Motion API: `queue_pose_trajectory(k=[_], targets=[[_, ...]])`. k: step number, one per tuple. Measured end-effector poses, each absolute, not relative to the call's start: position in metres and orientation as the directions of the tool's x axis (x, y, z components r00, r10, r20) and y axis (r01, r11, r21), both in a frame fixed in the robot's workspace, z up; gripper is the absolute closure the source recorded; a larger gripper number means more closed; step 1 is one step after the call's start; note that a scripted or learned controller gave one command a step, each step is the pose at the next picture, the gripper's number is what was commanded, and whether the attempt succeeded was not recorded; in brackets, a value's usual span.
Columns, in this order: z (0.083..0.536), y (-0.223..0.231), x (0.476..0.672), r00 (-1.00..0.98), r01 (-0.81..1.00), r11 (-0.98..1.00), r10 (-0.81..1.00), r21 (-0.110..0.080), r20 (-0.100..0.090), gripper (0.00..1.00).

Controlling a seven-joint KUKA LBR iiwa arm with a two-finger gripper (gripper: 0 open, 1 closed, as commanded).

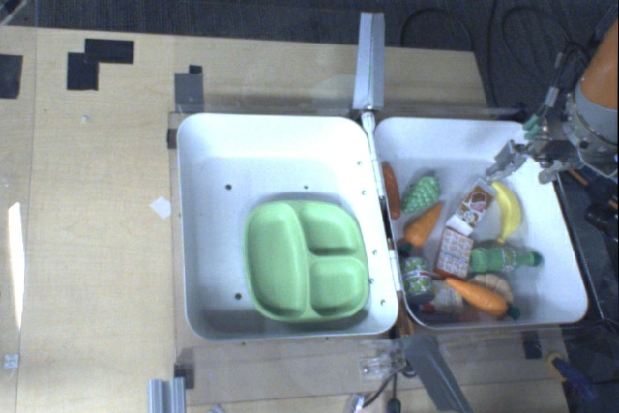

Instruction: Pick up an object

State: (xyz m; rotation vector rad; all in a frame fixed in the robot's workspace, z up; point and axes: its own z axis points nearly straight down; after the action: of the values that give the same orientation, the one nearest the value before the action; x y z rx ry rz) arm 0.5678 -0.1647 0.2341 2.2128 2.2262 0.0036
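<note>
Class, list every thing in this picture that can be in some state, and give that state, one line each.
Green tray: right way up in the left bin, its compartments bare.
Banana: lying in the right bin, untouched.
Green bottle: on its side.
Carrot: lying flat near the front wall.
Small carton: lying flat among the food.
Pincer: above the right bin's far right corner, holding nothing.
</note>
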Motion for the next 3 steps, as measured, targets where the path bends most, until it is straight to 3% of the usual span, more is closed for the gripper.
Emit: queue_pose_trajectory(k=[1,2,3], targets=[[0.232,-0.152,0.52,0.283,0.959,-0.283,0.959,0.002,0.001,0.0],[0.089,-0.142,0.568,0.276,0.961,-0.276,0.961,0.013,0.002,0.0],[0.101,-0.141,0.571,0.274,0.962,-0.274,0.962,0.018,0.004,1.0]])
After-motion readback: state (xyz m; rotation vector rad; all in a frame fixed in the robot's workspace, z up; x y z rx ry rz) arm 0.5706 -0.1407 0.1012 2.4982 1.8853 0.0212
